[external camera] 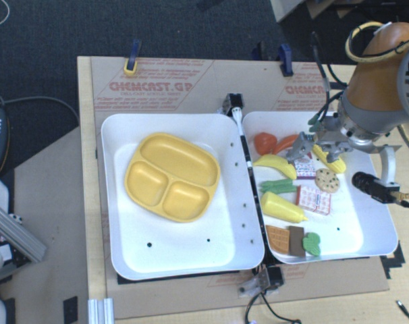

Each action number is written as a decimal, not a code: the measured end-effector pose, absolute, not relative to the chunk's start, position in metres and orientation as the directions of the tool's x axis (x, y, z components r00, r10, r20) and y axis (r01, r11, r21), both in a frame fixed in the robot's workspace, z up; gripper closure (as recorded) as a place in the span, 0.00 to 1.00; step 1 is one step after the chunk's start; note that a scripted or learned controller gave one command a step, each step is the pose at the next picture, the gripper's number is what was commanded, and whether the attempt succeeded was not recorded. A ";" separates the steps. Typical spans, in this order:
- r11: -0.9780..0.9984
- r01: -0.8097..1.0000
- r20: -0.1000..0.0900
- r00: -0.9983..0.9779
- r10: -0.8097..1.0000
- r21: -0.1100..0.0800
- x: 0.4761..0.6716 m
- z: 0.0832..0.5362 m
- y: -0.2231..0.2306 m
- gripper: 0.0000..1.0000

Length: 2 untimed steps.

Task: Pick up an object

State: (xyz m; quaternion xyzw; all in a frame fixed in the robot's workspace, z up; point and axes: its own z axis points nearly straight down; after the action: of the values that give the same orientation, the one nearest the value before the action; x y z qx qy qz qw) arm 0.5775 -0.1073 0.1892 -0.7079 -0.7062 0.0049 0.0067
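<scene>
Camera view: bench board reads CHEMCAST GP; pincer grip state unclear

We saw two white bins side by side on the bench. The left bin held a yellow divided plate with three compartments. The right bin held a scatter of play food: an orange-red piece near its far left corner, a banana just below that, a green pod, a yellow corn cob, a pink packet, a cookie, a waffle beside a brown bar, and a green piece. The gripper hung low over the far part of the right bin, above the food.
</scene>
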 end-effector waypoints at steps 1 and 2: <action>0.000 1.000 0.001 0.000 1.000 -0.001 0.581 0.197 -0.107 0.00; 0.000 1.000 0.002 0.000 1.000 -0.006 0.574 0.143 -0.098 0.00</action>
State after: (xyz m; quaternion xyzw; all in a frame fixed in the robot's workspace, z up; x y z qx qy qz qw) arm 0.5740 -0.0981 0.1435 -0.7072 -0.7070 0.0013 0.0028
